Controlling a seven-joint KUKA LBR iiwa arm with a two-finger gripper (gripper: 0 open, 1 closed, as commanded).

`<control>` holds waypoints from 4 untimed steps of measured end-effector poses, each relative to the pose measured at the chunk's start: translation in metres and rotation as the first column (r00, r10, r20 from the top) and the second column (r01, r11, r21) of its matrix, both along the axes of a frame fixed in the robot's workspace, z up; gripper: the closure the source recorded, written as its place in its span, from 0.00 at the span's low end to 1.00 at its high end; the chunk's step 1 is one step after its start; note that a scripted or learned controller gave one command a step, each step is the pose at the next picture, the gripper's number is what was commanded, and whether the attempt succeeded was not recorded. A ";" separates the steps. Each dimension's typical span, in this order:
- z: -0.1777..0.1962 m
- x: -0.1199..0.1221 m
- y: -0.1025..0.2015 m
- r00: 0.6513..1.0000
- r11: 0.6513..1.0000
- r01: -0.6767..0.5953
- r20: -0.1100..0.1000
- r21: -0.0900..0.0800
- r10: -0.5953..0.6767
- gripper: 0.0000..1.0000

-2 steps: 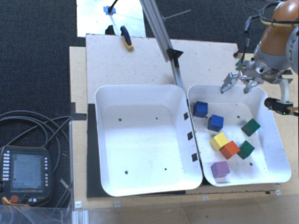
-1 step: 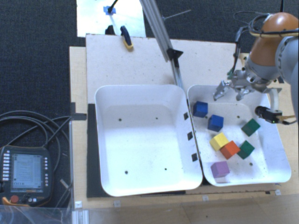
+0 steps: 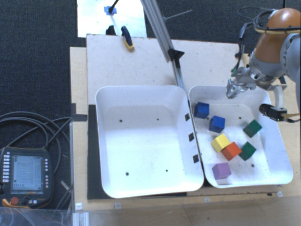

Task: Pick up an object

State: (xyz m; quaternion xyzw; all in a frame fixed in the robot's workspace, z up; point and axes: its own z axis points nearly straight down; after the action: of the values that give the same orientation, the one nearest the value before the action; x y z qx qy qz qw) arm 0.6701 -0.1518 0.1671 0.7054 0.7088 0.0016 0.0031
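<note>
The grey arm with its orange band reaches in from the right, and its two-finger gripper (image 3: 233, 92) hangs over the far rim of the right-hand shallow white bin (image 3: 277, 166), with no block between its tips. How it stands, wide or narrow, cannot be told from here. Below it in that bin sit two blue cubes (image 3: 201, 109) (image 3: 217, 124), a yellow cube (image 3: 220, 142) touching an orange cube (image 3: 231, 150), two dark green cubes (image 3: 252, 128) (image 3: 247, 150) and a purple cube (image 3: 221, 170) near the front. The left-hand shallow white bin (image 3: 108, 173) sits alongside.
</note>
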 end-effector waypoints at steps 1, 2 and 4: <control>0.045 0.002 0.002 1.000 1.000 0.000 0.001 0.001 0.000 1.00; 0.078 0.004 0.002 1.000 1.000 0.000 0.000 0.001 0.000 1.00; 0.084 -0.007 0.110 1.000 1.000 -0.006 -0.006 0.004 0.006 1.00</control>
State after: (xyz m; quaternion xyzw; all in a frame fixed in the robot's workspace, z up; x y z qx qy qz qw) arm 0.6633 -0.0415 0.2507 0.7034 0.7108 0.0011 -0.0005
